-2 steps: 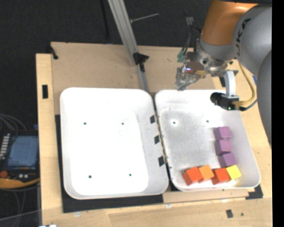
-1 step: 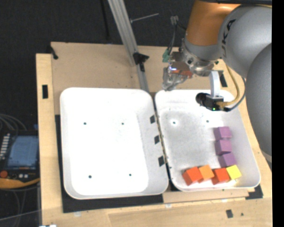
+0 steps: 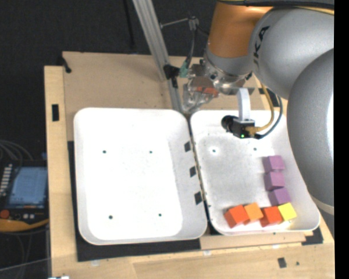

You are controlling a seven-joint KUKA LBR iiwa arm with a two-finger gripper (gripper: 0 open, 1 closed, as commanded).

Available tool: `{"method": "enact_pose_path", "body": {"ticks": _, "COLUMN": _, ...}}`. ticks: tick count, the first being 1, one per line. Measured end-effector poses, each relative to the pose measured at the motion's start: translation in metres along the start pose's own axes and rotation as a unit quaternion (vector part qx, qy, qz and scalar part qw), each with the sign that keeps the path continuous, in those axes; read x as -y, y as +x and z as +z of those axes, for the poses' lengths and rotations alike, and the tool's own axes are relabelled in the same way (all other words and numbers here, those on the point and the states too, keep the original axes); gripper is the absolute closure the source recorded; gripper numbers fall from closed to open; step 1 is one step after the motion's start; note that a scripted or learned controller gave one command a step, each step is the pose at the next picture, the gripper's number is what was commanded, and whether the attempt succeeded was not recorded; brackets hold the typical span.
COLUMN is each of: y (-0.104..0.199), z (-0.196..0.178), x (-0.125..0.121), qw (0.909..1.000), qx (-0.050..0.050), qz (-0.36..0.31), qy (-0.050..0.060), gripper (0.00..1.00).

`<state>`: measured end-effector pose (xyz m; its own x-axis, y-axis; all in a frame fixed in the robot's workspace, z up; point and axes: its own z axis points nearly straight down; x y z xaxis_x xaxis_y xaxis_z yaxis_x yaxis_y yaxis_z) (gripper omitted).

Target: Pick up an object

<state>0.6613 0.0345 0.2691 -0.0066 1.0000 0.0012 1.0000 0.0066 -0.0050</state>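
- The arm (image 3: pixel 291 57) is seen reaching in from the right, its orange band (image 3: pixel 238 22) above the wrist.
- The gripper (image 3: pixel 199 92) is located over the far edge of the bench, just beyond the gap between the two bins.
- Whether the gripper is wide or narrow cannot be told; nothing is seen held in it.
- The left bin (image 3: pixel 134 173) and the right bin (image 3: pixel 232 167) are placed side by side.
- Blocks are grouped in the near right corner of the right bin: three purple blocks (image 3: pixel 274 180) in a line, with a yellow block (image 3: pixel 287 211), a red block (image 3: pixel 271 215), a light orange block (image 3: pixel 253 212) and an orange block (image 3: pixel 237 215) in a row along the near wall.
- The blocks are well apart from the gripper.
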Motion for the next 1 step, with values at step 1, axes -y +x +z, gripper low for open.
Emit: {"method": "enact_pose_path", "body": {"ticks": 1, "y": 0.0520, "z": -0.0021, "x": 0.0010, "qw": 1.0000, "qx": 0.000, "qz": -0.001, "qy": -0.004, "gripper": 1.00}}
